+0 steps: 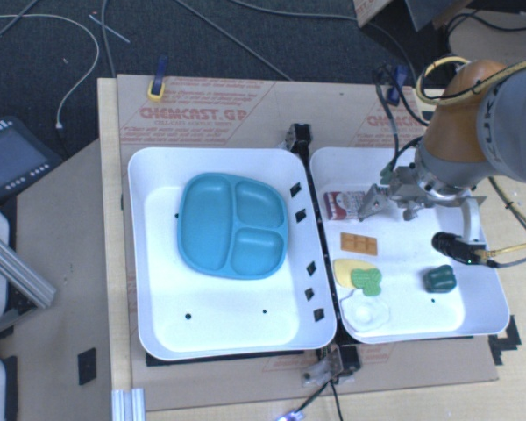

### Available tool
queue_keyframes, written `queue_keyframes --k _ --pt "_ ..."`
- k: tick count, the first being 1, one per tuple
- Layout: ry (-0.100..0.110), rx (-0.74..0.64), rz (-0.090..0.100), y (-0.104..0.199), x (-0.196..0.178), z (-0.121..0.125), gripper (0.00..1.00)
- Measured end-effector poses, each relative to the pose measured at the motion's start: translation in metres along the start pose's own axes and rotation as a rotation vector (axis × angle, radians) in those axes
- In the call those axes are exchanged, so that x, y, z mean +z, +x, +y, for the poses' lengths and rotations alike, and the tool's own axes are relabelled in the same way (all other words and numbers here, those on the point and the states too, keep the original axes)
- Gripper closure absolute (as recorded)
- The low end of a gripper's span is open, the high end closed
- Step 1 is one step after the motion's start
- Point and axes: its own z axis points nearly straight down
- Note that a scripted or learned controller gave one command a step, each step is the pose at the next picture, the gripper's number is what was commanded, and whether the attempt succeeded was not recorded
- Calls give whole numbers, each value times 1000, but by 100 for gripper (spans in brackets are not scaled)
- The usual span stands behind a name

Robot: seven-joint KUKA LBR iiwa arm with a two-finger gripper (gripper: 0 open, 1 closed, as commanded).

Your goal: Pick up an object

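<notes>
The hand [387, 202] is seen low in the right bin [491, 318], just above the orange waffle piece [359, 244]; whether it is wide or narrow cannot be told, and nothing is seen held. The waffle piece, flat, rectangular and gridded, is judged light and stiff; it would best be taken across its short edges, though little height is offered; the green block [439, 279] lies well right of it.

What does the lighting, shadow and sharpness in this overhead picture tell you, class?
Camera view: light is even and soft; the white bins are bright but keep their edges. The blue divided plate casts only a faint shadow. The small green object and the waffle-like brown piece look soft, with little detail. The arm is slightly blurred, so the claw is hard to read.
</notes>
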Motion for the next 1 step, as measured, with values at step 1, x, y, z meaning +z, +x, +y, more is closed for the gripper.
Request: queue_keyframes --k 1 --pt "-7 0 0 0 -15 2 100"
